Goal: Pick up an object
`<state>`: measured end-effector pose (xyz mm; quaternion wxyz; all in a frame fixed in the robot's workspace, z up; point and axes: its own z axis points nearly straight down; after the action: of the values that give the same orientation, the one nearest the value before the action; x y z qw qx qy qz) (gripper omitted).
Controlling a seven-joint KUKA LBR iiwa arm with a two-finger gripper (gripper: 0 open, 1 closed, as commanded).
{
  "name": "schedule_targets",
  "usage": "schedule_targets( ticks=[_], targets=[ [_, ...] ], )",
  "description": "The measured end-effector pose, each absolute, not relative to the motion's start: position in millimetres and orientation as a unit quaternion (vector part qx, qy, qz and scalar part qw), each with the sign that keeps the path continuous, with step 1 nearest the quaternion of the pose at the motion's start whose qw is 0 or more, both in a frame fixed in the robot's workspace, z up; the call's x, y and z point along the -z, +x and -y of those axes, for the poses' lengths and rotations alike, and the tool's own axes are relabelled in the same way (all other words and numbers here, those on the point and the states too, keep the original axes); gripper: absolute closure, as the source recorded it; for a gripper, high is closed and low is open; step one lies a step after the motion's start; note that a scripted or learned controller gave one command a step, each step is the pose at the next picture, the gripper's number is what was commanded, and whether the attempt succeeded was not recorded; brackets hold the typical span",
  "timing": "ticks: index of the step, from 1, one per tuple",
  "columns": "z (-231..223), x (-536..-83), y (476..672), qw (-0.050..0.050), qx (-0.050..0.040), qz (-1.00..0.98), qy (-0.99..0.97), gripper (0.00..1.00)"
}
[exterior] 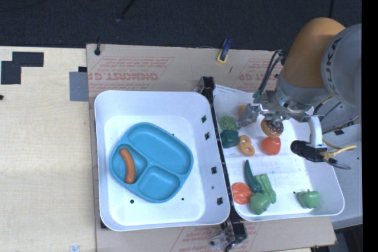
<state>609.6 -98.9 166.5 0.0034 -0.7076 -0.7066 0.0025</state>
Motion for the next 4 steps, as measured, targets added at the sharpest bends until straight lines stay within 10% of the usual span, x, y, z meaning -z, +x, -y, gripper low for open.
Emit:
schedule_targets(
  ticks=[2,3,4],
  targets=[
    [97,-112,611.5,-0.008,0.0033,0.705,-0.709,0.0],
    [97,-119,610.1,-0.004,0.0026,0.703,-0.712,1.0],
    [101,-182,609.6,-0.001,0.0011,0.704,-0.71,1.0]
  ],
)
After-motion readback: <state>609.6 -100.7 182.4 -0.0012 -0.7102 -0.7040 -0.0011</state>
